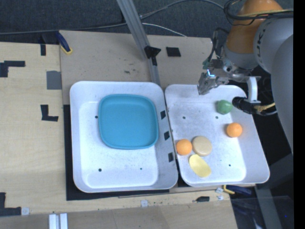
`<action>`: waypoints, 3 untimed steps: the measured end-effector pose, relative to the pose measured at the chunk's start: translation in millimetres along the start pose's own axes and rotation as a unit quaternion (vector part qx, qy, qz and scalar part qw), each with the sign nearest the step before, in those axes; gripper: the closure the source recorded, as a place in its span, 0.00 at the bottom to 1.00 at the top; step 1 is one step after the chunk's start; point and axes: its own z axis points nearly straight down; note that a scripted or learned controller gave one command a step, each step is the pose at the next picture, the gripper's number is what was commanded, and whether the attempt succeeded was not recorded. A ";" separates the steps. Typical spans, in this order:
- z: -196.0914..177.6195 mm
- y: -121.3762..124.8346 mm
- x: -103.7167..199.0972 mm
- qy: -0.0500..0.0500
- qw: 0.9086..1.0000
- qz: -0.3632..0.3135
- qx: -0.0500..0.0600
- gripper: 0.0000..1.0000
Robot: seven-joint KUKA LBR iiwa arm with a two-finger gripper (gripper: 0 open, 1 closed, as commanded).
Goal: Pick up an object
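Observation:
My gripper (205,88) hangs over the far edge of the right bin (217,178), its dark fingers pointing down with nothing seen between them. A green ball (223,107) lies just to its right and nearer the camera. An orange ball (233,130) sits by the bin's right wall. Toward the front of the bin lie another orange ball (184,147), a tan round piece (202,145) touching it, and a yellow oval piece (199,166).
The left bin (83,175) holds a blue square plate (128,120). A slanted metal bar (138,32) crosses the bench behind the bins. The arm's grey body and orange band (252,20) fill the upper right. Cables run along the back.

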 end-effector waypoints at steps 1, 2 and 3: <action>-52.7 0.9 0.2 0.000 1.000 0.000 -0.001 1.00; -55.1 -3.6 48.7 0.001 1.000 -0.002 0.001 1.00; -57.0 -3.3 97.3 0.001 1.000 -0.002 0.002 1.00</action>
